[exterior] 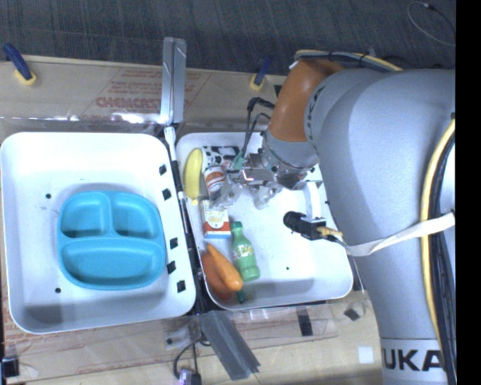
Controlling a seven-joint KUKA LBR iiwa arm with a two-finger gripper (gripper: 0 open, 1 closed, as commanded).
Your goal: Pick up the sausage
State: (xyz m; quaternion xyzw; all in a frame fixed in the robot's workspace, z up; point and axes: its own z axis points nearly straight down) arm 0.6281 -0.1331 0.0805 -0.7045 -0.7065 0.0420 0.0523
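1. Right bin [301, 279]: holds all the loose items, crowded along its left wall.
2. Sausage [215, 181]: judged to be the short reddish-brown piece in the upper left of the right bin. It lies just beside the banana [193, 173] on one side and the gripper on the other. Its outline is partly blurred, so the identification is tentative.
3. Gripper [252, 186]: low over the upper part of the right bin, just right of the sausage. Whether it stands apart or together cannot be told. Nothing is seen held in it.
4. Neighbours: small carton [217, 224] directly below the sausage, then the green bottle [244, 253] and the carrot [222, 269] towards the near edge.
5. Left bin [32, 175]: holds a blue divided tray [112, 239], well apart from the work.
6. Step in hand, as judged: closing in on the sausage for the grasp.
7. Handling note: the gripper should centre over the sausage, not beside it, and span its narrow width across the long axis. It should come down clear of the banana and carton.
8. Risk: an off-centre grasp would likely roll the piece against the bin wall or catch the banana.
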